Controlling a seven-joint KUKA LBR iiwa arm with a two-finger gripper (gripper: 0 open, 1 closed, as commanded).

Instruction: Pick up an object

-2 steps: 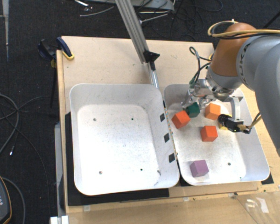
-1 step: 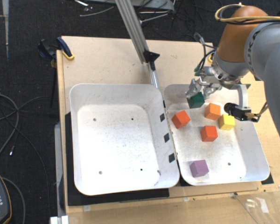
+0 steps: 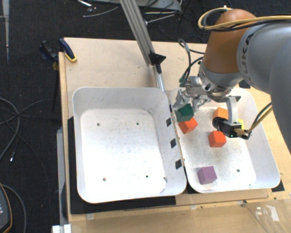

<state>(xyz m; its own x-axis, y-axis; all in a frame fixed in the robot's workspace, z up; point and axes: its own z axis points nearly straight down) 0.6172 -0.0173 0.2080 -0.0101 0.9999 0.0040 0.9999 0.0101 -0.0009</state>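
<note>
Hung low over the far-left corner of the right bin [image 3: 262, 171], hard by the wall shared with the left bin [image 3: 87, 130]: the gripper [image 3: 188, 106], reaching in from the right. Directly under it, and seemingly between its fingers, sat a green block [image 3: 185, 113]; probably gripped, though contact on both faces could not be confirmed. Touching the green block on its near side lay an orange block [image 3: 188, 125], likely to be nudged on any lift. No evident long axis on the green block, being roughly cubic. Farther right, well apart: a second orange block [image 3: 217, 139] and a third [image 3: 221, 113] beyond it. Near the front edge rested a purple block [image 3: 207, 174].
</note>
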